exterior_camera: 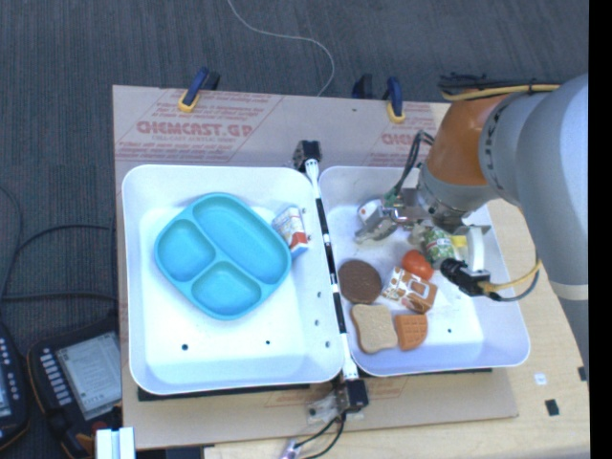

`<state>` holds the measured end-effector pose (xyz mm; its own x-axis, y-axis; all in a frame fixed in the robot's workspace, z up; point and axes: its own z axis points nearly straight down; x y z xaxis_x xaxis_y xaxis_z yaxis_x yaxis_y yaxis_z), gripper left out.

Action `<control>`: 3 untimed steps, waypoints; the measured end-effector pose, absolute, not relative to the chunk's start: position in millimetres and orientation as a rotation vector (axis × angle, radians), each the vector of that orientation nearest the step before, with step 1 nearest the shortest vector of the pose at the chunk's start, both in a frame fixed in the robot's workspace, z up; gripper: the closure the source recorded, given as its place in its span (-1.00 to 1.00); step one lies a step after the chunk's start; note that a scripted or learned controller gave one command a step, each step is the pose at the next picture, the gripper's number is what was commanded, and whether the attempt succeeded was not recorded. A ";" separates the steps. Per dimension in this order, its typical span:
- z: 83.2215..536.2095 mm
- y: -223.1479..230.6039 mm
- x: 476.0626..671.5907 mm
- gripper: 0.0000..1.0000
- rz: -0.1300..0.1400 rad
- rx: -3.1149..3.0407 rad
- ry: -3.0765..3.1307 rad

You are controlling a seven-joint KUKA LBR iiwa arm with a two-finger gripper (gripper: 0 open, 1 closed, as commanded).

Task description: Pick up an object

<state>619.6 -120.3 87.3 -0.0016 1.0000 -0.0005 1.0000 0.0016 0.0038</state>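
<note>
Several small food items lie clustered in the right bin (497,338), and any of them could be the object to pick up. Taking the round brown cookie (360,279) as the landmark: a slice of toast (374,329) lies just below it, an orange wedge-shaped piece (411,330) sits beside the toast, and a small printed packet (411,288) lies just right of the cookie, touching a red tomato-like piece (417,262) above it. A greenish item (437,245) lies further right, partly under the arm.

The gripper (381,216) hangs above the cookie, low over the bin floor near its back left corner; nothing shows between its fingers, and whether they stand apart or together I cannot tell. Its position suggests it is reaching for something at that edge of the cluster.

Left of the cookie, across the divide, the left bin (153,352) holds a blue three-compartment plate (222,254) with bare wells, and a small red-and-white carton (293,228) resting against the plate's right rim.
</note>
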 end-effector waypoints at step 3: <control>98.5 -96.4 539.8 -1.00 0.008 2.217 2.214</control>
<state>539.8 -96.4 98.5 0.0015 1.0000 -0.0025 0.9999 -0.0015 0.0100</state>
